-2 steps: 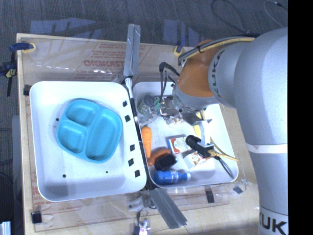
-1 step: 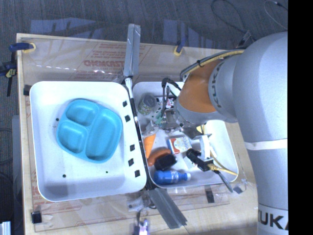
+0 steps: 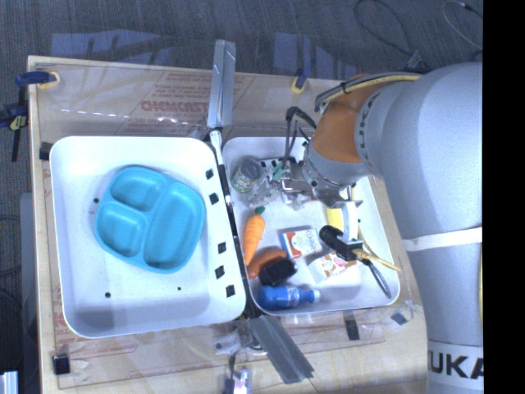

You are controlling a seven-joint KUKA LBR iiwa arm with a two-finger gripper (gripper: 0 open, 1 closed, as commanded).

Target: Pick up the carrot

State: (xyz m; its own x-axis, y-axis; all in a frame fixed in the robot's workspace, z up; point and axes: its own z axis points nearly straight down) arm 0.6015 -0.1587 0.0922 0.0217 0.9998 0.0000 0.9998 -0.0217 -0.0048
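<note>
- We are seeing the carrot (image 3: 254,234) lying along the right bin's (image 3: 385,257) left wall, untouched.
- Our gripper (image 3: 297,184) is hovering near that bin's far edge; we cannot tell its opening.

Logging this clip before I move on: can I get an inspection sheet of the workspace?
Surface: two white bins, left bin, right bin, on a bench.
Job's things: carrot lying in the right bin by its left wall, untouched.
Clutter: blue divided tray in the left bin; blue bottle, cards, black-handled tool beside the carrot.
Grippers: pincer low over the right bin's far end; nothing seen held.
Cables: black loops on the floor beyond the bench.
Surroundings: dark carpet.
</note>
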